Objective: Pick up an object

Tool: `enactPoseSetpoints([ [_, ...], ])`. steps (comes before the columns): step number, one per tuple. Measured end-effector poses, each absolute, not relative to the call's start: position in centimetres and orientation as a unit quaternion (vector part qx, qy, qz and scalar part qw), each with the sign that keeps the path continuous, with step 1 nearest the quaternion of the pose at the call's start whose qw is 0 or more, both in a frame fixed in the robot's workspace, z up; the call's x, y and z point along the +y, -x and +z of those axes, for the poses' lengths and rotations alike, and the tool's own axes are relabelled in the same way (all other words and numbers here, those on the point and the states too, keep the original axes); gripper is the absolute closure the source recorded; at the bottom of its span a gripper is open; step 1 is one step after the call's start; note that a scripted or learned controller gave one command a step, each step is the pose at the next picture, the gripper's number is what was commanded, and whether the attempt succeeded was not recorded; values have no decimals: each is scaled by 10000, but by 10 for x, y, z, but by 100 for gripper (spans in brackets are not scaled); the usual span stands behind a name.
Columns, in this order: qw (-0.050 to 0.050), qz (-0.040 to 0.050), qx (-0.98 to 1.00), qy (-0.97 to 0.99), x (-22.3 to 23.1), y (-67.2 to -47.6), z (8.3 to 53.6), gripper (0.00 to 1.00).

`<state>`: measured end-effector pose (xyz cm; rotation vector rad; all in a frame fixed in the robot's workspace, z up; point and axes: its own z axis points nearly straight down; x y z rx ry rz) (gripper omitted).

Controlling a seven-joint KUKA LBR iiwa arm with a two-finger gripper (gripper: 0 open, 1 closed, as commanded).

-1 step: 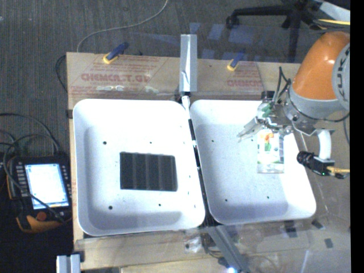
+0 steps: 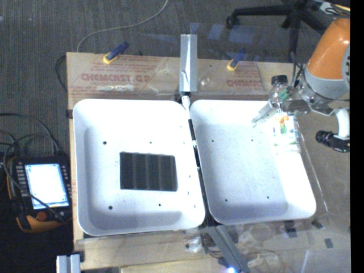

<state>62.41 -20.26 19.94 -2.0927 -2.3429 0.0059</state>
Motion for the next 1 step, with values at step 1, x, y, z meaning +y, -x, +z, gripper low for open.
enactPoseSetpoints([
  [1,-10,11,-7203,6937,-222,-669,279,0],
])
